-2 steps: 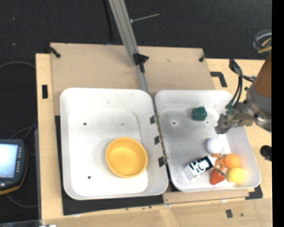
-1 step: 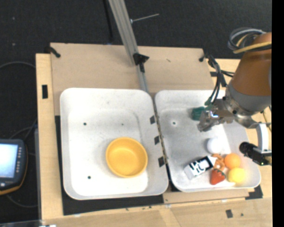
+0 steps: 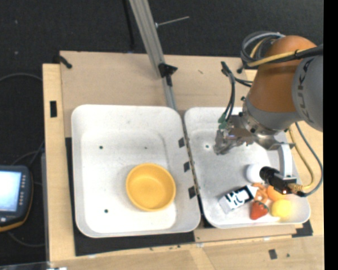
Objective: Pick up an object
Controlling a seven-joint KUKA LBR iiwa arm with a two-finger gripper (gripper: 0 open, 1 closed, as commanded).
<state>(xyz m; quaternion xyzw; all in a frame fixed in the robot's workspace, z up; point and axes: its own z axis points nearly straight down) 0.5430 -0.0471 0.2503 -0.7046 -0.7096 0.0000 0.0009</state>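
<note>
The arm (image 3: 276, 89) reaches in from the right and bends down over the right bin (image 3: 205, 122), its orange band bulking above the wrist. The gripper (image 3: 222, 143) hangs over the far-left part of that bin, above bare white floor and close to the wall shared with the left bin (image 3: 112, 134). From this angle I cannot tell whether the gripper is released or clenched. The loose things lie well apart from it, crowded into the right bin's near right corner. A white ball (image 3: 252, 171) sits farthest back. In front of it a small black-and-white box (image 3: 237, 198) lies tilted. To the right of the box is an orange piece (image 3: 263, 193), with a red piece (image 3: 258, 210) just below it and a round yellow fruit (image 3: 282, 208) beside the red one; whether they touch cannot be made out. In the left bin a yellow bowl (image 3: 151, 187) stands upright, mouth up, toward the near side.
</note>
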